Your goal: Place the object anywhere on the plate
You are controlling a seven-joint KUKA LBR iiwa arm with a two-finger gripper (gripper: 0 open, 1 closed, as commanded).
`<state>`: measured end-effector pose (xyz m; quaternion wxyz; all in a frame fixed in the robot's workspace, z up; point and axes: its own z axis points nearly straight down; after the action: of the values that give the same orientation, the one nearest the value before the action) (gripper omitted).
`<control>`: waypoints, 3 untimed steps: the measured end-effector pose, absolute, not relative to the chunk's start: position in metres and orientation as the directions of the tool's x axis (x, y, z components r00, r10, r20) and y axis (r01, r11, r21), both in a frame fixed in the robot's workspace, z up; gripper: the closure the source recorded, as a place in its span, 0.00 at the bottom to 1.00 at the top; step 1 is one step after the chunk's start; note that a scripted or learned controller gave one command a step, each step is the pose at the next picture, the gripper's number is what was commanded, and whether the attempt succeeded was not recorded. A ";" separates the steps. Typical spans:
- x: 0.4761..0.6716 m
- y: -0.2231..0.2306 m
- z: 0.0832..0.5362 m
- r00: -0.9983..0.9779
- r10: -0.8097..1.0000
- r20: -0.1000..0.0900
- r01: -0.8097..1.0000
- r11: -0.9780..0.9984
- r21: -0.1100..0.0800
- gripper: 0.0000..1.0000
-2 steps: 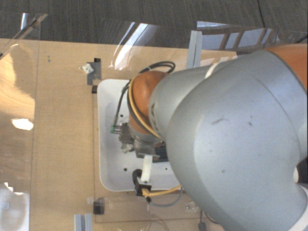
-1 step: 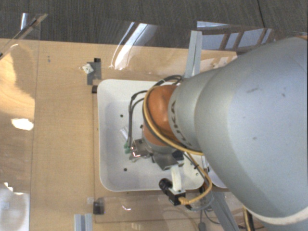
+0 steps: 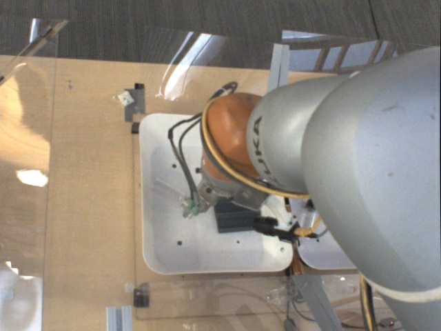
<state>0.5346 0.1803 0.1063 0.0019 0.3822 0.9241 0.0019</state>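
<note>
From my remote station: the arm (image 3: 344, 157) covers most of the left bin (image 3: 158, 247), its orange band (image 3: 231, 133) sitting over the bin's middle. The gripper (image 3: 193, 205) hangs low above the bin floor, just left of the band. I cannot tell its state. I cannot make out the object or plate.
</note>
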 end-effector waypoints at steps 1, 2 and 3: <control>0.494 0.230 0.092 -0.846 0.533 -0.014 0.533 0.846 0.017 1.00; 0.595 0.226 0.092 -0.974 0.225 -0.018 0.225 0.974 0.000 1.00; 0.623 0.236 0.195 -0.917 -0.399 -0.012 -0.399 0.917 0.002 1.00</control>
<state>0.6227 0.2355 0.1954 0.0054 -0.2037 0.9790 0.0021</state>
